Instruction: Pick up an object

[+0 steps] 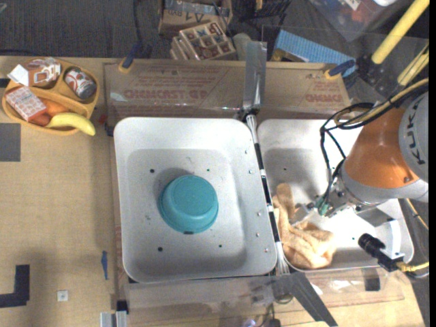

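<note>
The pincer (pixel 320 208) hangs low in the right white plastic bin (pixel 293 142), just above the crumpled tan cloth (pixel 306 240); its state I cannot tell. Limp fabric could slip free, or only a fold may lift.

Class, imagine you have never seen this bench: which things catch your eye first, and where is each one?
The teal bowl stands out, upside down in the middle of the left bin. Next comes the arm with its orange band, reaching from the right over the right bin, its gripper just above a crumpled tan cloth. A yellow tray of toy food, banana included, sits at top left.
</note>
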`<state>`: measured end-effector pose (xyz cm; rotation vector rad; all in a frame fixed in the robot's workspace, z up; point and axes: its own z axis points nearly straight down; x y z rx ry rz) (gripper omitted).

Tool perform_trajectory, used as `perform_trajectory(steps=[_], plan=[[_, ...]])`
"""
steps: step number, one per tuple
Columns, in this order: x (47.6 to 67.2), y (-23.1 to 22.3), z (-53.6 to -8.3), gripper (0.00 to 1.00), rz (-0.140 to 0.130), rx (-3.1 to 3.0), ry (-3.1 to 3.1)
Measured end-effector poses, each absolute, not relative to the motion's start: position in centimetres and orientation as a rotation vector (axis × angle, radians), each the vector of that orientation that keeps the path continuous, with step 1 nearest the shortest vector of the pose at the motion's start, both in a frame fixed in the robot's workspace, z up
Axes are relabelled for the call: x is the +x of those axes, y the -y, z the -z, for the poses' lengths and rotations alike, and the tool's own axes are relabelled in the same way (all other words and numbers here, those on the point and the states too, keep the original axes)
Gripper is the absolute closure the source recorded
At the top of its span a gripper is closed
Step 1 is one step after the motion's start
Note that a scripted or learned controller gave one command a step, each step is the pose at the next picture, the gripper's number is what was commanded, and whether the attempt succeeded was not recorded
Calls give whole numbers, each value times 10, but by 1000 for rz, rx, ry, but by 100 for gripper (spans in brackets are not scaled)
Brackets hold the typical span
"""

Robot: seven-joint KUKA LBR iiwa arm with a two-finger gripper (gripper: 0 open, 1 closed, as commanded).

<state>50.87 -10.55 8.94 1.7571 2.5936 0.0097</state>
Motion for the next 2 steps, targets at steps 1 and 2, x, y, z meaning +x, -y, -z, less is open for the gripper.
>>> perform_trajectory(steps=[1,2], plan=[[568,113,-90,0,-9,1725,-2610],[483,108,-89,0,-9,1629,-2676]])
